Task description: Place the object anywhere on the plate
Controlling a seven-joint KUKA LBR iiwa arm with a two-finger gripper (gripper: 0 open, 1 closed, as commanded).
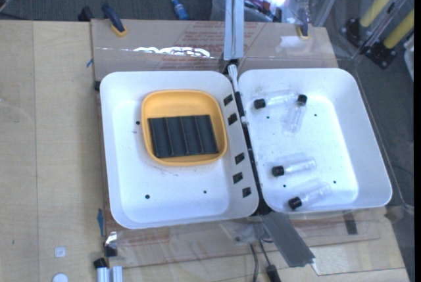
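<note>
two white bins sit side by side on the bench. the left bin [125, 202] has one yellow plate [184, 102] in it. on the plate lies one dark grey ridged block [183, 136], flat, covering most of the plate's middle and near side. it has four ridges running across it.

the right bin [358, 169] holds four small clear tubes with black caps. one tube [275, 100] lies near the far left of that bin. a second tube [296, 112] is just beside it, tilted, with its cap at the far end. a third tube [294, 167] lies lower down, near the middle. the fourth tube [308, 197] lies near the front edge.

all four tubes are well apart from the plate, in the other bin. i cannot tell how the jaws stand, or how the tubes lie next to them.
</note>
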